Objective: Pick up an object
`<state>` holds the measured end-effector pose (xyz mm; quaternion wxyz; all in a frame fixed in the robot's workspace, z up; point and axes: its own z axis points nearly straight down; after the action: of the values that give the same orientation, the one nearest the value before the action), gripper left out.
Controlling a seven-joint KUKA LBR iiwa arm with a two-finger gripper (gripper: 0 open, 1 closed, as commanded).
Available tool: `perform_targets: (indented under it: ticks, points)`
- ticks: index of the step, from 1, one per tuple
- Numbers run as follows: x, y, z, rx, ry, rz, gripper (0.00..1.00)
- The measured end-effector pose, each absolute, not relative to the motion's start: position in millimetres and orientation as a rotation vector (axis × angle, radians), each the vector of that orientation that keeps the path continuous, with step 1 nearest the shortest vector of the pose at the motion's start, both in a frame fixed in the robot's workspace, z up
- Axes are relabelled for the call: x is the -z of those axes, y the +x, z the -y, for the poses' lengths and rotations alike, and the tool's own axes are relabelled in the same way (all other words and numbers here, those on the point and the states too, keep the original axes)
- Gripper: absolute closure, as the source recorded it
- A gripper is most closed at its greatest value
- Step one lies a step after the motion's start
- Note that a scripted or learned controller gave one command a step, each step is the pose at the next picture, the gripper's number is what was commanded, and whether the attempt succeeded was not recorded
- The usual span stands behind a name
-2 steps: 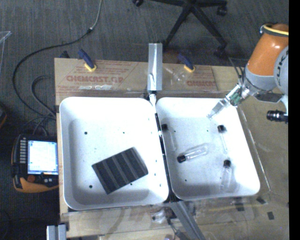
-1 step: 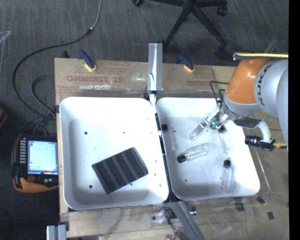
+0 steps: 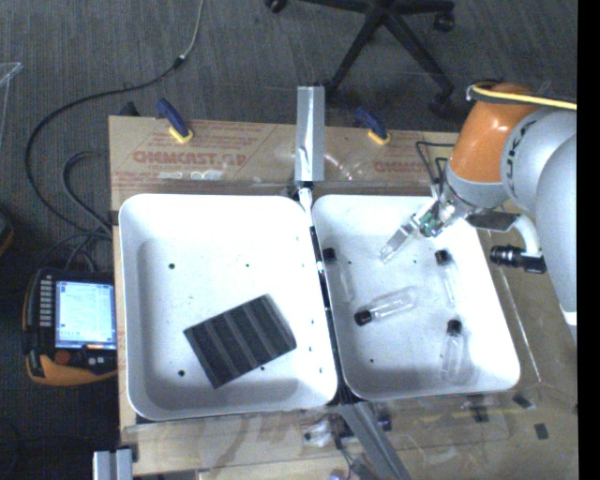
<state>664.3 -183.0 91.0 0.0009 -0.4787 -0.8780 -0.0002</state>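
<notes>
Several clear vials with black caps lie in the right bin (image 3: 497, 375). One vial (image 3: 386, 306) lies near the bin's middle, another vial (image 3: 453, 349) at the front right, and a third vial (image 3: 336, 274) along the left wall. A black ribbed block (image 3: 240, 338) rests in the left bin (image 3: 141, 375). My gripper (image 3: 427, 225) hangs over the back of the right bin, under the orange wrist band (image 3: 487, 141). A clear tube-like piece (image 3: 395, 245) slants down-left from the gripper's tip. Whether it is a held vial is not clear.
A further vial (image 3: 446, 275) lies by the right bin's right side, below the gripper. A metal post (image 3: 309, 131) stands behind the seam between the bins. A teach pendant (image 3: 73, 323) sits on the floor at left, and an office chair base (image 3: 394, 28) behind the bench.
</notes>
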Motion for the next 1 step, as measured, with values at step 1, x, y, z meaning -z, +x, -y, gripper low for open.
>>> perform_targets:
  ticks: [1]
  points:
    - [-90.3,622.3,123.2,0.005,-1.543,2.748,0.0]
